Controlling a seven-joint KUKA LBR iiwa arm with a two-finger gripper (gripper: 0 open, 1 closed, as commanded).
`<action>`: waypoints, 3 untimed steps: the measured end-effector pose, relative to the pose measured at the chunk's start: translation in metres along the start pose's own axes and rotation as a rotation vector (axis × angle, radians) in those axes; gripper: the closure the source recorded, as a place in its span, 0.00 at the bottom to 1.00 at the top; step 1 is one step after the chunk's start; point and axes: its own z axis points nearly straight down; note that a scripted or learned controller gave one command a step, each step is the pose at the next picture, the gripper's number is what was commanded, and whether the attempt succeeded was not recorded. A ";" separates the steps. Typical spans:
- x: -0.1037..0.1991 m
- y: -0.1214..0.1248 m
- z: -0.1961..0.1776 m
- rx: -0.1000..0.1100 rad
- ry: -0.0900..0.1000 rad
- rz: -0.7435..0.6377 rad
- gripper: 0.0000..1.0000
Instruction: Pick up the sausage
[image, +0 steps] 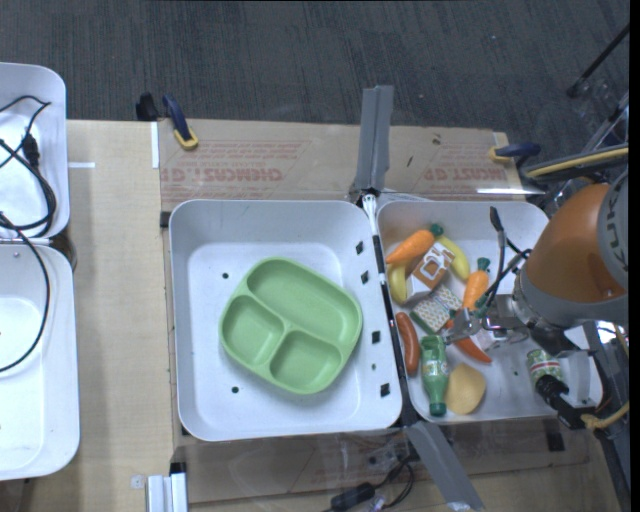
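Observation:
The sausage (407, 343), a reddish-brown link, lies lengthwise along the left wall of the right bin (520, 400), just left of a green bottle (433, 372). My gripper (464, 324) hangs low over the middle of that bin, to the right of the sausage and apart from it. It is above a checkered packet (432, 313) and a red-orange pepper-like piece (472, 349). The grey arm with its orange band (575, 255) reaches in from the right.
The right bin also holds a large carrot (412, 246), a banana (455, 257), a small carrot (476, 286), a toy box (434, 270), a yellow wedge (466, 388) and a small bottle (548, 368). A green divided plate (290, 325) sits in the left bin (200, 300).

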 end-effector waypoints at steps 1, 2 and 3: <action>-0.004 0.005 -0.013 -0.013 -0.007 0.003 1.00; -0.002 0.013 -0.033 0.040 0.012 0.217 1.00; -0.002 0.013 -0.033 0.041 0.012 0.217 0.00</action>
